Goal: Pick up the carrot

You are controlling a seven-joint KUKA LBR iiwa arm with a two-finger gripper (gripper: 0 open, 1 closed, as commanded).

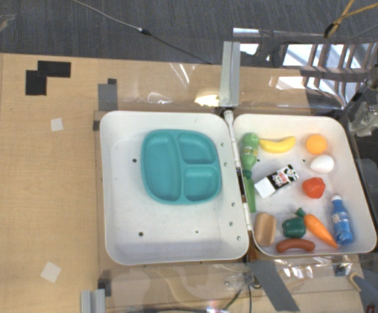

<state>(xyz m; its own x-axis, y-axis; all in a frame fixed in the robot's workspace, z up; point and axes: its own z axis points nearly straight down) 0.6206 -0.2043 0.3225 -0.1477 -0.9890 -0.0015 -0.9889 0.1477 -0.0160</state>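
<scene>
Seen from above at a slant, a pale wooden surface [39, 194] carries two shallow white bins side by side. The left bin [120, 233] holds a teal divided plate [179, 166], lying flat near its middle. The right bin [358, 175] is crowded with toy foods. The carrot [320, 230], orange with a green top, lies tilted in the lower part of this bin, between a green pepper [294, 226] on its left and a blue bottle [341, 220] on its right, with a red sausage [296, 245] just below. Farther up lie a banana [277, 145], an orange [317, 143], a white egg [322, 164] and a red tomato [313, 187]. At the right edge, part of the arm's metalwork [371, 113] sits beyond the bin; whether the gripper is open or closed cannot be told.
</scene>
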